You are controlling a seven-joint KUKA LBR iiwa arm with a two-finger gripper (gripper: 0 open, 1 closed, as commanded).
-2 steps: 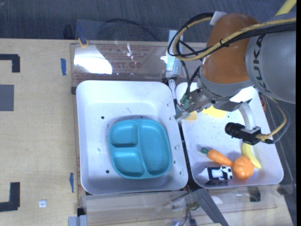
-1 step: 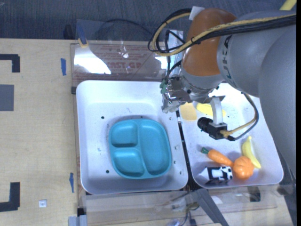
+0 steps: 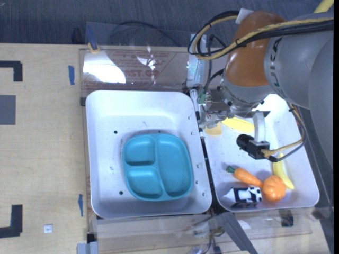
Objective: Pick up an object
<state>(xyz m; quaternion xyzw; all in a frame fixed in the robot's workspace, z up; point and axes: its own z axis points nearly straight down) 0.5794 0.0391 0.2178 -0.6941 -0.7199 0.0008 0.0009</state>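
Your arm (image 3: 265, 52) reaches in from the right. Its claw (image 3: 211, 118) hangs low over the far left corner of the right bin (image 3: 304, 142), tight against the wall shared with the left bin (image 3: 100, 142). You cannot tell whether the claw is apart or together, because the wrist hides it, and nothing shows gripped.

This looks like the reach-down step, with no object lifted yet. The candidates all lie in the right bin:
- A yellow banana (image 3: 282, 172), partly hidden, runs from just right of the claw toward the near edge.
- A carrot (image 3: 244, 175) lies nearer you than the claw, well apart from it.
- Beyond the carrot, an orange round fruit (image 3: 274, 188) touches a black-and-white toy (image 3: 248, 194).

Left of the claw, across the wall, sits a teal divided plate (image 3: 157, 165).

The next move likely calls for settling over one item, clear of the wall, then closing. Faint reddish lettering on the clear panel (image 3: 137, 65) behind the claw, and grey letters on the arm, cannot be read.
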